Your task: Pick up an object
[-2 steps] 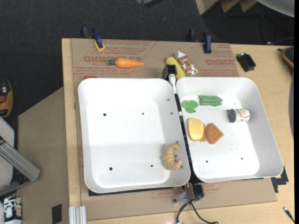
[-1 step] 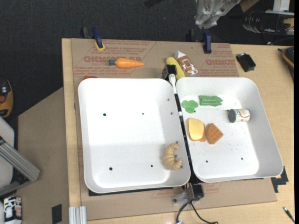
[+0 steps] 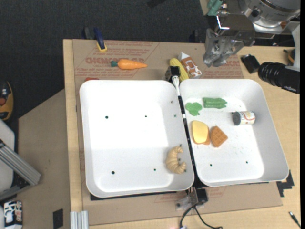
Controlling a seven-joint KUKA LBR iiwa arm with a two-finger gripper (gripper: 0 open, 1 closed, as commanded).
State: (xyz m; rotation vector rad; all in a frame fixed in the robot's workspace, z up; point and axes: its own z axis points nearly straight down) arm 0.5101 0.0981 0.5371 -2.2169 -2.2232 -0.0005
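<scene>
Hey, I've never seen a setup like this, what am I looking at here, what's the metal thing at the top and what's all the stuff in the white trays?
This is one camera fixed above a bench, looking down at a slant. The metal thing at the top right is a robot arm's gripper, hanging above the bench behind the trays, with nothing visibly held. The left bin holds a croissant. The right bin holds two green toy pieces, a yellow piece, a brown waffle-like piece and a small can lying on its side. A toy carrot lies on the cardboard behind the bins.
</scene>
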